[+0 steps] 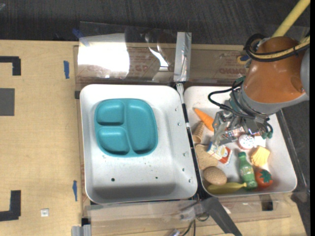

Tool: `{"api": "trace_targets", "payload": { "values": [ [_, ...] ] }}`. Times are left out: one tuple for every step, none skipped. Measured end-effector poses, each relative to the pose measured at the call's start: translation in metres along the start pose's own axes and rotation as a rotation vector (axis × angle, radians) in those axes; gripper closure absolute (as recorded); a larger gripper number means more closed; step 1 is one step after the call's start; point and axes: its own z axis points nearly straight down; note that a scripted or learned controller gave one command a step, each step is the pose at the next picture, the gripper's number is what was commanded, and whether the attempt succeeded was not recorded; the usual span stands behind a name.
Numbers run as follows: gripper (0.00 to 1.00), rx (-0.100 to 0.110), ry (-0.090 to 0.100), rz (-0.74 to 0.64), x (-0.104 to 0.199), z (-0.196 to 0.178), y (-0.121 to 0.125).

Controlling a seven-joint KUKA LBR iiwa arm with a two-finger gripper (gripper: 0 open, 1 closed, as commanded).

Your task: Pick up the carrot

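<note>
The carrot (204, 117), orange and tapered, lies in the upper left part of the right white bin (288, 173), close to the wall it shares with the left bin. My gripper (220, 133) hangs below the orange wrist band, just right of the carrot and slightly nearer the camera, over the pile of toy food. The carrot lies on the bin floor beside the gripper, apart from it as far as I can see. The arm's grey body covers the upper right of the bin.
The right bin also holds a tan cone (198, 129), a white and red packet (222, 154), a green bottle (245, 168), a yellow wedge (261, 156), a red tomato (266, 178), a banana (226, 187) and a brown lump (214, 175). A teal divided plate (127, 127) lies in the left bin (147, 181).
</note>
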Motion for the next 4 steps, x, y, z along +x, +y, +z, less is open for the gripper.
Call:
{"api": "trace_targets", "payload": {
  "values": [
    [1.00, 0.005, -0.005, -0.106, 0.000, -0.089, -0.041],
    [0.00, 0.001, 0.000, -0.107, 0.000, -0.086, -0.040],
    [0.00, -0.005, 0.008, -0.265, -0.029, 0.005, -0.027],
    [0.00, 0.002, -0.001, -0.207, -0.045, 0.091, -0.058]
  ]
}}
